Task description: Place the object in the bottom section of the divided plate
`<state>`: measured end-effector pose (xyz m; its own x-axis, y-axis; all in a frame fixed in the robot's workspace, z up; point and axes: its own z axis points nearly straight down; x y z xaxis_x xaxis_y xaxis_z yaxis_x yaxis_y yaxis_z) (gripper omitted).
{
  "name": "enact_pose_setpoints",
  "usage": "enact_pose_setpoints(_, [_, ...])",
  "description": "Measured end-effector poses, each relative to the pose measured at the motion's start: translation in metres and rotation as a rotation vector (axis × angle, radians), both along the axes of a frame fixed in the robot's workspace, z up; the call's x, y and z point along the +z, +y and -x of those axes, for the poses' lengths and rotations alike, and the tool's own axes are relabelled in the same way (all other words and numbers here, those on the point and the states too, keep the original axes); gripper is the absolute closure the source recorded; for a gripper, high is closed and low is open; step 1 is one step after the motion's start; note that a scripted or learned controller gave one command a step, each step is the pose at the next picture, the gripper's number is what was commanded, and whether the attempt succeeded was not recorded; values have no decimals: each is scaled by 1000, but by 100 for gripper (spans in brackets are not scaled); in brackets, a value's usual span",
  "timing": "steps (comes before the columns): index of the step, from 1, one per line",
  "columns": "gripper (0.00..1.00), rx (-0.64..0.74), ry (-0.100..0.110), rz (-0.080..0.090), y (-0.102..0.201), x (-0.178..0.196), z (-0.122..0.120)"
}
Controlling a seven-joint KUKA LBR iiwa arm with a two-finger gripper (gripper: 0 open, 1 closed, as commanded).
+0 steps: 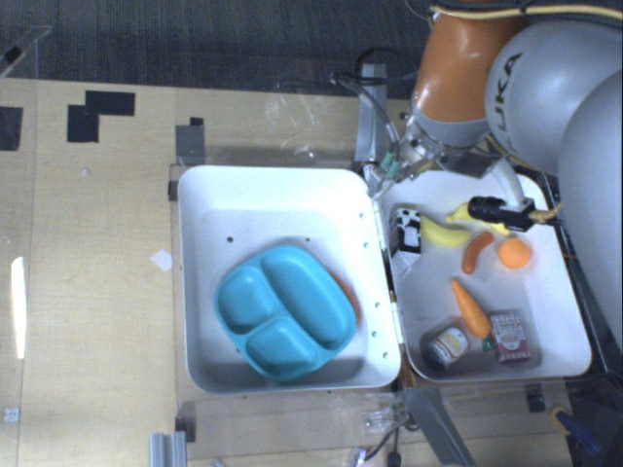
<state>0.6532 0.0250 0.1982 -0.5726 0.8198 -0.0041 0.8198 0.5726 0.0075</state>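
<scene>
A: Nearest us, the blue divided plate [284,311] sits in the left bin [204,261].

B: And the objects?

A: Right bin [569,343]: can [447,346], carrot [469,307], banana [458,232].

B: The pincer [397,166]?

A: At the far rim; its opening I can't tell. Crowding could spoil a grasp.

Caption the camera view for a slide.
KUKA arm above right bin of toy food; blue divided plate in left bin.
</scene>
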Motion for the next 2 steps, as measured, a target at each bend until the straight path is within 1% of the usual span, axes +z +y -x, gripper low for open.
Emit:
enact_pose_setpoints(1, [100, -109, -1, -1, 11, -5, -17])
enact_pose_setpoints(2, [100, 13, -2, -1, 83, 80, -17])
